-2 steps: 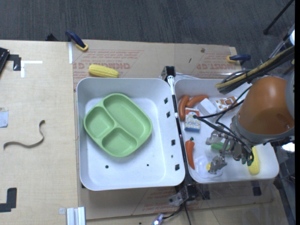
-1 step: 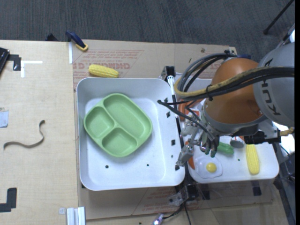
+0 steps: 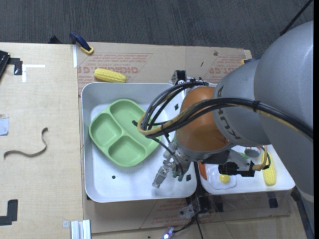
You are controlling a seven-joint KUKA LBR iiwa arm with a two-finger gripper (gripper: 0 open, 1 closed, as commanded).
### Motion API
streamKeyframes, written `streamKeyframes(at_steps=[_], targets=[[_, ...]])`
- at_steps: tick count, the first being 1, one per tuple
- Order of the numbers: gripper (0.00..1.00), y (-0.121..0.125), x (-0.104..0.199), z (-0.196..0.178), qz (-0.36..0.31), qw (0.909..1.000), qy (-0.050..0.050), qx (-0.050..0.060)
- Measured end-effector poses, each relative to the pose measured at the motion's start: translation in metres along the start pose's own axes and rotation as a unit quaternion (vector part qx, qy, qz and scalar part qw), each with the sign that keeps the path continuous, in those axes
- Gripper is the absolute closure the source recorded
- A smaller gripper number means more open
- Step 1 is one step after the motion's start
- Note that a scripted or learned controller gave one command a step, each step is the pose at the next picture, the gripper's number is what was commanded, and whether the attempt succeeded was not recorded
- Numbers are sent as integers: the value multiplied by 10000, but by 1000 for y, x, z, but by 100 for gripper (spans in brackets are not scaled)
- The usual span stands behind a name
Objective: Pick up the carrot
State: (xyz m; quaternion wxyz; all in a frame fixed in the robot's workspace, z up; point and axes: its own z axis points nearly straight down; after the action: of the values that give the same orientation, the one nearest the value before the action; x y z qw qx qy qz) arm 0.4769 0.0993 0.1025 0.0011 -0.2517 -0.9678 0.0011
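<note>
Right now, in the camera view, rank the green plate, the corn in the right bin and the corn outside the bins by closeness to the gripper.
From the gripper, low in the left bin:
1. Green plate, up-left in that bin.
2. Corn in the right bin, far right.
3. Corn outside the bins, on the cardboard above.

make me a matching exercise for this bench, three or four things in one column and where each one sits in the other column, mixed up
Things:
1. green divided plate
2. corn cob
3. second corn cob
4. gripper

Places:
A. on the cardboard behind the left bin
B. in the right bin, near its right side
C. over the left bin's floor, near its front right corner
D. in the left bin, toward its back left

Pairs: 1-D, 2-A, 3-B, 4-C
</note>
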Motion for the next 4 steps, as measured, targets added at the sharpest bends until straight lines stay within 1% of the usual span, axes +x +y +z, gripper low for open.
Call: streamKeyframes(at_steps=[1,2,3,4], targets=[[0,109,4,13,921,9957,17,31],[0,156,-36,11,1228,9924,-18,1],[100,155,-38,2,1215,9926,-42,13],[100,96,53,-1,1361,9907,-6,5]])
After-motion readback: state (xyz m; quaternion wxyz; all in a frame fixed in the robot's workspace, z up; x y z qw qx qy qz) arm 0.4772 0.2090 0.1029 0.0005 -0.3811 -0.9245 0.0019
